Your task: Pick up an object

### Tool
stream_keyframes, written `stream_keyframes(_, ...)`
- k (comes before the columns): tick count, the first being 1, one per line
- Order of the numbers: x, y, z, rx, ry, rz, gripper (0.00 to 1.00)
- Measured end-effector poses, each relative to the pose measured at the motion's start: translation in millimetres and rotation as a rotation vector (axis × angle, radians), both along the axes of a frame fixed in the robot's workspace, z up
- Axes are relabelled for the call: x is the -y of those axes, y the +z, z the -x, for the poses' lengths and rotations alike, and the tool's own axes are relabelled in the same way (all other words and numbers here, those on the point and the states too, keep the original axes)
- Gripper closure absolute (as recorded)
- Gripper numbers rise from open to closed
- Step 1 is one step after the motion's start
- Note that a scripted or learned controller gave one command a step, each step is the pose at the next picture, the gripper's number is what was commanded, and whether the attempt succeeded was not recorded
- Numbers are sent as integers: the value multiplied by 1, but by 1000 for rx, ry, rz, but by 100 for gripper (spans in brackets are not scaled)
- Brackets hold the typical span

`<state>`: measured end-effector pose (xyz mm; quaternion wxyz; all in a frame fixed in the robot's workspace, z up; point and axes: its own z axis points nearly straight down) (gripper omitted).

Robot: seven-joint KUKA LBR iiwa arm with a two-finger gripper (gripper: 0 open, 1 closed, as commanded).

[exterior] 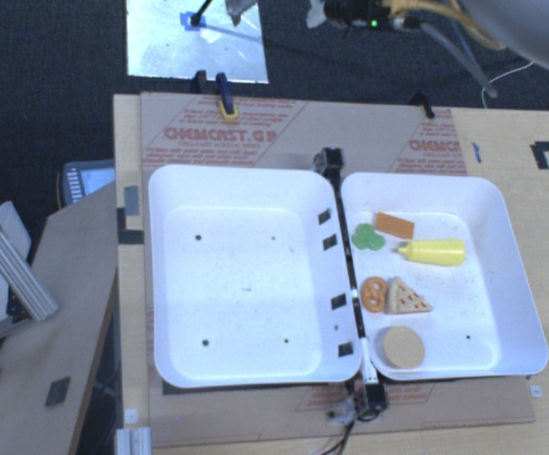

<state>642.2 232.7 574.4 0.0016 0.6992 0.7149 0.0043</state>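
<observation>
Choosing target: mustard bottle [432, 251] lying right of centre in right bin [516, 282], apart from neighbours. Gripper state unclear; arm [525, 12] sitting upper right. Descending square across bottle's narrow width looks best.

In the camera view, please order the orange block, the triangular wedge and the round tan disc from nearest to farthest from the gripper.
The gripper is at the top edge, beyond the bins.
1. Orange block, far part of the right bin.
2. Triangular wedge, middle.
3. Round tan disc, near edge.
</observation>
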Motion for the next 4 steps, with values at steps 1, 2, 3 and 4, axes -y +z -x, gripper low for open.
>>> stream_keyframes(1,0,11,0,3,3,-1,100)
stream_keyframes(2,0,11,0,2,4,0,0)
stream_keyframes(3,-1,22,0,5,7,-1,100)
stream_keyframes(4,-1,22,0,4,8,-1,0)
